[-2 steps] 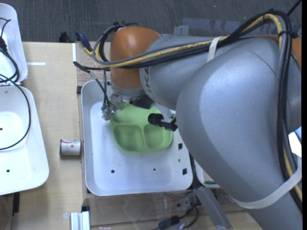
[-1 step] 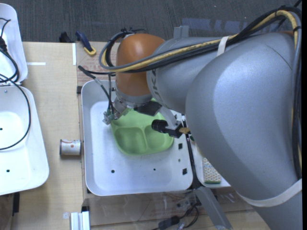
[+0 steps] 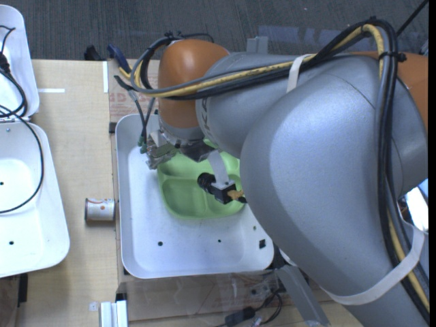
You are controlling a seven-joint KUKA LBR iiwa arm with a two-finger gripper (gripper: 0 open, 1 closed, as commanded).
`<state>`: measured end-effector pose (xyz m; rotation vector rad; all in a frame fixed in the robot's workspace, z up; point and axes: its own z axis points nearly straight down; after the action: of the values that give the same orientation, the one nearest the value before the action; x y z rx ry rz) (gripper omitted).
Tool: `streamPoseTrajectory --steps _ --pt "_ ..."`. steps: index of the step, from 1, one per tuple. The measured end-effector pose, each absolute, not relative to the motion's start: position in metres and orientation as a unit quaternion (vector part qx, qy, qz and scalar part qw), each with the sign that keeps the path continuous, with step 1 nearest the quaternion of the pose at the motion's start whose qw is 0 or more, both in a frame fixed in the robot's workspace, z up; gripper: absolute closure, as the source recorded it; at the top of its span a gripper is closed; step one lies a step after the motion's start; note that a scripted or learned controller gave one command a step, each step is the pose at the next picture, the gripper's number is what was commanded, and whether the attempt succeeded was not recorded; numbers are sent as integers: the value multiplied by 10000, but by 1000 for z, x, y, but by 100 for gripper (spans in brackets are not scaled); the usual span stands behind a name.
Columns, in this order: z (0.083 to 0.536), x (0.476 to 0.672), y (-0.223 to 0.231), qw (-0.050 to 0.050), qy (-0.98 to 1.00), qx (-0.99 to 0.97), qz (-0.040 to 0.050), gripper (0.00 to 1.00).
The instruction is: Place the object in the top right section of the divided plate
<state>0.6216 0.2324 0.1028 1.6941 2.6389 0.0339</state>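
Gripper (image 3: 158,152) sits low at the upper left rim of the plate (image 3: 194,197), a cluster of grey metal under the orange band (image 3: 187,73) of the wrist; whether it is spread or pressed together I cannot tell, since the wrist stands over it and the parts blur into each other. Whether anything is pinched in it I cannot tell either. The plate is pale green and lies in the right bin (image 3: 191,251), in the upper half of it and toward the middle. A raised ridge shows across its visible part — the top right section is hidden under the arm (image 3: 327,169), and so the object cannot be made out. The arm is broad and grey, reaches in from the right and covers the right side of the bin and of the plate. Yellow and black cables (image 3: 259,70) run along its top and loop round the orange band.

Below the plate the bin's white floor shows, with a few small dark holes. The left bin (image 3: 41,244) stands well apart from the gripper; a black cord (image 3: 43,167) curves across its floor. On the wooden bench (image 3: 75,114), between the two bins, a small roll (image 3: 100,210) lies on its side, just beside the right bin's left wall — whether it touches I cannot tell
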Motion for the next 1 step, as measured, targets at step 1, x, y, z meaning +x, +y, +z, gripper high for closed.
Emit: streamPoseTrajectory --steps 1 --pt "114 655 233 -55 6722 7403 34 100"
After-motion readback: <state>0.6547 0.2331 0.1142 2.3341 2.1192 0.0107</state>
